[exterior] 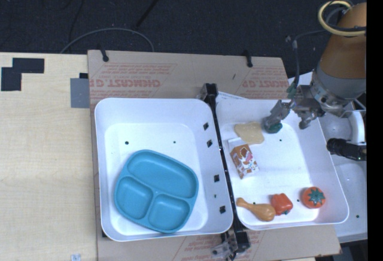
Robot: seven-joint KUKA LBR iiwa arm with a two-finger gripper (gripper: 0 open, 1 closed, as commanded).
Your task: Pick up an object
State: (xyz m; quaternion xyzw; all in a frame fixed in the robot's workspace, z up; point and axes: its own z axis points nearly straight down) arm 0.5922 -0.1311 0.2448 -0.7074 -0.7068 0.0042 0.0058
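My gripper (290,120) hangs over the far part of the right bin (335,182), open, with nothing between its fingers. Its left fingertip (274,125) is just right of a flat beige slice (249,132) lying on the bin floor. A small red-and-white carton (243,160) lies in front of the slice. Along the near wall sit a tan drumstick (257,209), a red block (281,203) and an orange-red tomato (313,197).
The left bin (119,116) holds a blue divided plate (157,190). A black divider (218,158) runs between the two bins. The grey and orange arm (344,56) comes in from the upper right. Bare white floor lies between the carton and the tomato.
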